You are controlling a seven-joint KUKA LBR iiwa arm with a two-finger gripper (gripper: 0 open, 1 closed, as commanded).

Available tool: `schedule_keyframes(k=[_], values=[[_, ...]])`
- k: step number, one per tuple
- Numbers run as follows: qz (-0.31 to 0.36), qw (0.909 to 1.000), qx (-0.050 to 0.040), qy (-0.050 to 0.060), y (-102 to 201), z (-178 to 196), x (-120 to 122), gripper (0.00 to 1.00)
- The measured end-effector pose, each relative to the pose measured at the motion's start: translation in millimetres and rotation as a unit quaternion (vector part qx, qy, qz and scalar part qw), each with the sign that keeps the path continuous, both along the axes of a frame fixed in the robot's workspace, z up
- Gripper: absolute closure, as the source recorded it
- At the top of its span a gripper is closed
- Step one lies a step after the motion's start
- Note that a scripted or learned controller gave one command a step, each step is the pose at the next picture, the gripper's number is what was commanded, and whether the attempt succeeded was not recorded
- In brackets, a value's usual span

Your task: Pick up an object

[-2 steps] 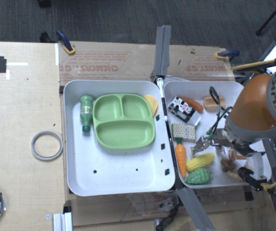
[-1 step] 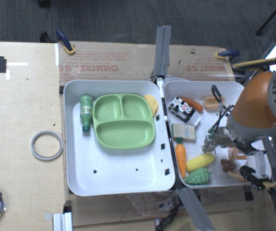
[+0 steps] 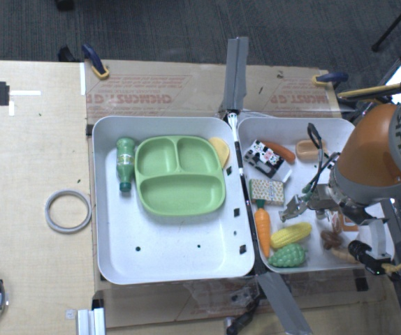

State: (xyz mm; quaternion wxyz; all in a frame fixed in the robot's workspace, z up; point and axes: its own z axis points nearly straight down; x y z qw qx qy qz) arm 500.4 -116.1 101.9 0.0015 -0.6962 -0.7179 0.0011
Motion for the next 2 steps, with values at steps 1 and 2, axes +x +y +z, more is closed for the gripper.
schedule_keyframes(k=[1,2], values=[[0.018,0.9998,0.0000,-0.001,15.0,-11.1,-23.4,0.00],[0.016,0.9999,0.0000,-0.001,14.2,-2.2,-22.7,1.00]])
